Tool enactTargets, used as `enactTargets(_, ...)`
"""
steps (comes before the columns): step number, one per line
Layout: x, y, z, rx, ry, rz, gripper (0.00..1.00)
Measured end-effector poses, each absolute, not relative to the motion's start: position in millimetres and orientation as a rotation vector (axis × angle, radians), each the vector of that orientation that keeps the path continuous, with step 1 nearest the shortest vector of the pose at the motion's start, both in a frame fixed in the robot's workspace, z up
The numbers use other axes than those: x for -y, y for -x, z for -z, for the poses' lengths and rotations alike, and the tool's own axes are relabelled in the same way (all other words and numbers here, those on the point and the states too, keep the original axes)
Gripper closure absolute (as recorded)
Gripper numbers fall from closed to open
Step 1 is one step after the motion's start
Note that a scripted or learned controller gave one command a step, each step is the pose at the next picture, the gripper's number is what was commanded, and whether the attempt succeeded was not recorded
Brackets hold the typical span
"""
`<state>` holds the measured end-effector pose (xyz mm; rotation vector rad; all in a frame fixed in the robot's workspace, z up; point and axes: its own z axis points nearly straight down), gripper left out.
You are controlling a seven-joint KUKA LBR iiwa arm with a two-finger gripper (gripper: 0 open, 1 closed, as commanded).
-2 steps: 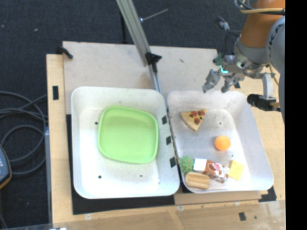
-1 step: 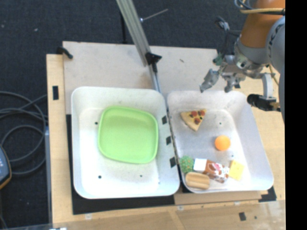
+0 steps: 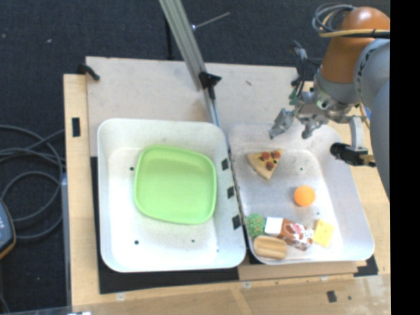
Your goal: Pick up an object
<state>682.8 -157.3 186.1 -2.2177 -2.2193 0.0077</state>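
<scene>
The jaws [image 3: 293,127] hang open and empty above the far end of the right bin [image 3: 341,192], nearest the toy pizza slice [image 3: 265,163] just below them. It looks light, stiff and flat, best pinched across its narrow sides. One orange ball [image 3: 304,196] would roll; a bread roll [image 3: 270,247], cheese wedge [image 3: 323,233] and others cluster. One green plate [image 3: 176,184] fills the left bin [image 3: 118,195].

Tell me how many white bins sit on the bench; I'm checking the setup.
2. The left bin holds a green plate; the right bin holds the toy food, including a pizza slice and an orange ball.
</scene>
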Motion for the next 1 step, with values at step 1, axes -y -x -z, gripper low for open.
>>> enactTargets(1, 156.3, -677.8, -121.9, 2.219, 2.216, -0.008, 0.00)
